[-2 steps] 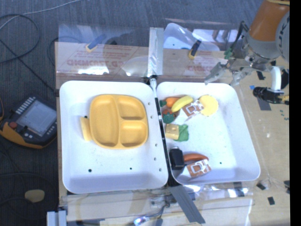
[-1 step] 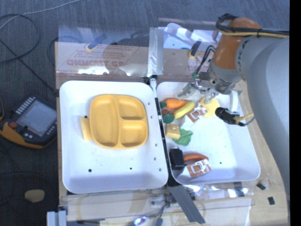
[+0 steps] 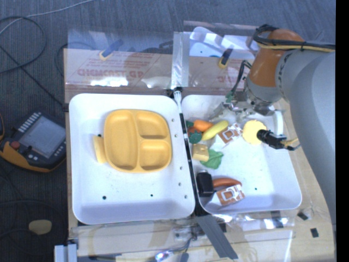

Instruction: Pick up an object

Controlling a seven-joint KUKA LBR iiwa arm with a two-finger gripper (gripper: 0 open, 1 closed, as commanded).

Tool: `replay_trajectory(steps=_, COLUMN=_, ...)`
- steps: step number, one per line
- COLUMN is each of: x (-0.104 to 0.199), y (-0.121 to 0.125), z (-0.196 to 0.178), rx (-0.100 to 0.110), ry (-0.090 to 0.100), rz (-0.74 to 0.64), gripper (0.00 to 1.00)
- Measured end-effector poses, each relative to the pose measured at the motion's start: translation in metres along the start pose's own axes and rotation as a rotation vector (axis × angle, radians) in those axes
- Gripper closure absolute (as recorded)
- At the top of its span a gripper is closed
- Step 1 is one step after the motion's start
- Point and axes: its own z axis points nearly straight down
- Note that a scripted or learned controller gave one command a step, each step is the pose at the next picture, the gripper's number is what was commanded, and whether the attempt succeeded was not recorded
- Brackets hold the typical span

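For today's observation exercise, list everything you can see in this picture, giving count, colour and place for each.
Bins: two, white, side by side on bench.
Divided tray: one, yellow, left bin.
Banana: one, yellow, right bin, top left.
Carrot: one, orange, beside banana.
Green item: one, right bin, left side.
Round item: one, pale yellow, right bin, upper right.
Black item: one, right bin, bottom left.
Pendant: one, orange and grey, floor, left.
Arm: one, grey with orange band, right.
Tool: one, above right bin's top.

Pretty bright and even, bit of glare on the plastic sheet (image 3: 125, 70) up top, slightly soft focus, shadows faint.
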Motion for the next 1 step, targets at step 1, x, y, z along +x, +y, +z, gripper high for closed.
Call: replay_trajectory(steps=1, x=0.0134, y=-0.0025, z=-0.0045, rx=0.009, ry=0.001, rz=-0.118, gripper=0.0)
